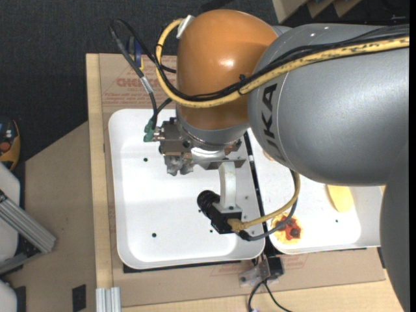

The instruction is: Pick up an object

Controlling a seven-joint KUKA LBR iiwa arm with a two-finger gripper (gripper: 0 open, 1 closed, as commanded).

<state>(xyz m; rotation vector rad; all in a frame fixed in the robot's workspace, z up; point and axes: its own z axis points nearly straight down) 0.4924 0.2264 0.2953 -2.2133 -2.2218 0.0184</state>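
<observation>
My gripper [177, 163] hangs over the upper middle of the left white bin [140, 239], under the big orange wrist band. A yellow object [341, 198] lies in the right bin [325, 242], partly hidden by the grey arm. A small red and orange object [290, 229] sits near that bin's front left corner. Both objects lie well to the right of the gripper. Nothing shows held at the gripper.
The grey arm covers most of the right bin and the wall between the bins. The bins rest on a cardboard sheet [101, 174]. Dark floor lies to the left, and a cable plug [270, 268] sits at the front edge.
</observation>
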